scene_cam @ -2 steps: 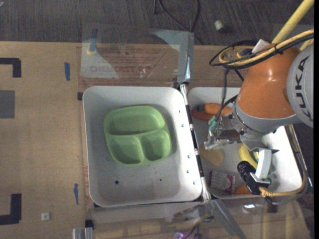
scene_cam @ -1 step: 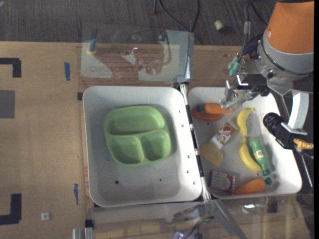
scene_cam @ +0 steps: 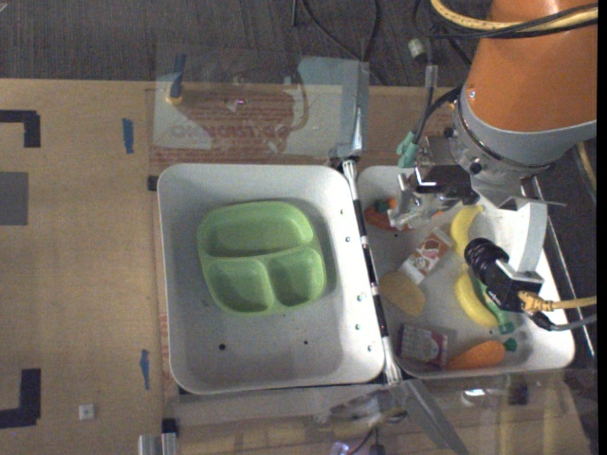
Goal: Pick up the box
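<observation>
White and red, the box (scene_cam: 429,255) lies tilted in the right bin (scene_cam: 550,354), near that bin's middle and toward its far half. Its upper end points toward the gripper (scene_cam: 414,207), which hangs just above and to the left of it, over the bin's far left part. Whether the fingers touch the box, and how far apart they stand, I cannot tell; the wrist hardware hides them.

Just below the box lies a tan, round cookie (scene_cam: 405,293), close to the bin's left wall. Right of the box a banana (scene_cam: 471,278) runs down the bin, partly covered by a black cable fitting (scene_cam: 491,271) that hangs from the arm (scene_cam: 531,55). A small orange and green piece (scene_cam: 378,214) sits by the far left corner, next to the gripper. At the near edge lie a dark pink packet (scene_cam: 423,345) and, to its right, a carrot (scene_cam: 482,354).

The left bin (scene_cam: 190,349) touches the right one along a shared edge. It holds a green divided plate (scene_cam: 262,257), set in its far half, well apart from the box. Both bins rest on a light brown bench (scene_cam: 76,273) marked with black and blue tape. A clear plastic sheet (scene_cam: 247,112) lies behind the left bin.
</observation>
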You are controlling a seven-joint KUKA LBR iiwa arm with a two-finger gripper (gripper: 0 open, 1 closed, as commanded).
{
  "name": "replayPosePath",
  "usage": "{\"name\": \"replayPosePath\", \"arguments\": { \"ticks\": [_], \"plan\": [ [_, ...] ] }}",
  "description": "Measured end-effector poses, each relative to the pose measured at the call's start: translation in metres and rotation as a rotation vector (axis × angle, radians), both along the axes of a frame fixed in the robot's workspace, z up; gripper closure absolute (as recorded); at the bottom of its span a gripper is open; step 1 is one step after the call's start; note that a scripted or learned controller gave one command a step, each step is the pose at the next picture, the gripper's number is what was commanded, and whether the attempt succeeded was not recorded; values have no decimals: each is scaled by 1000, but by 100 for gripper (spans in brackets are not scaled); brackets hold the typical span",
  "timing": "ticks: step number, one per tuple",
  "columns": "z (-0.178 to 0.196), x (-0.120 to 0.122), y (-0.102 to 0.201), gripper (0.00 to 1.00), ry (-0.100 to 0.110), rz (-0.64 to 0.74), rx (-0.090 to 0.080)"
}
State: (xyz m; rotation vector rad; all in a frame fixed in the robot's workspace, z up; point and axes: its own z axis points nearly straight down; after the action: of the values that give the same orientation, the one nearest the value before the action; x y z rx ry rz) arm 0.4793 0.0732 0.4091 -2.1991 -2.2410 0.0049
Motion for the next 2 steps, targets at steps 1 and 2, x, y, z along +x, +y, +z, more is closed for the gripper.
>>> {"name": "replayPosePath", "arguments": {
  "ticks": [1,2],
  "plan": [
    [0,0,0,0,0,1,0],
    [10,1,3,100,-2,6,-1]
  ]
}}
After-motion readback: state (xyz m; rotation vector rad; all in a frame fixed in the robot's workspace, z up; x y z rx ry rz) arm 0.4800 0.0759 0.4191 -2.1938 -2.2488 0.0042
